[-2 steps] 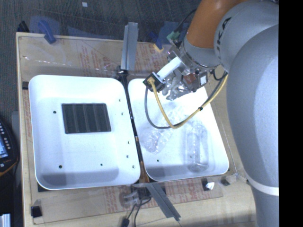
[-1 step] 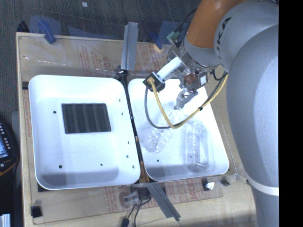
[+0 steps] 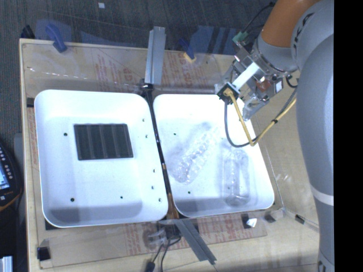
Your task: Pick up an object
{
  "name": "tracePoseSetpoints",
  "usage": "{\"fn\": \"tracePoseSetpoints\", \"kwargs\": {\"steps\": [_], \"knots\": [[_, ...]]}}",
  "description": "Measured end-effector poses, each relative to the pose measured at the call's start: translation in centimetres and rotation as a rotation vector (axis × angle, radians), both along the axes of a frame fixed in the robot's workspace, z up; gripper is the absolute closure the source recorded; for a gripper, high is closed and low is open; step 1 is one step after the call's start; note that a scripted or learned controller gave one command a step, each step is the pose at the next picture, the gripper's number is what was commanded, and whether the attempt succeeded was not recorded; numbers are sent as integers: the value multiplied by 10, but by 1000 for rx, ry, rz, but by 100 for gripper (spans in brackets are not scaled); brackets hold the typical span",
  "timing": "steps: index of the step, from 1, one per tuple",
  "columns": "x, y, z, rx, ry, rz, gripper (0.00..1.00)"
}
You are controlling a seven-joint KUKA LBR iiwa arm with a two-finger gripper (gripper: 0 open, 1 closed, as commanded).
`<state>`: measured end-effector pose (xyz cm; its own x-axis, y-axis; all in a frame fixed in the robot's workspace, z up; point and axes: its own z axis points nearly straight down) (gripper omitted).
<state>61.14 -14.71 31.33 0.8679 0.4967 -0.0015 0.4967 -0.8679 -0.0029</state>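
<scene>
The gripper, open or closed I cannot tell, hangs near the right bin's two seemingly plastic bottles.

Robotics lab: grey arm, bench, white bins

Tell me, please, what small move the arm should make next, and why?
Probably shift the claw down the picture until it is above the clear bottle by the right bin's right wall; it sits over that bin's far corner, apart from the bottle.
</scene>
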Motion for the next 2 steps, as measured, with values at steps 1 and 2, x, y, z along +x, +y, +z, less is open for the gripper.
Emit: {"fn": "tracePoseSetpoints", "kwargs": {"steps": [1,2], "knots": [[-9,81,-124,-1,5,-85,0],[-38,68,-122,1,2,249,0]]}}
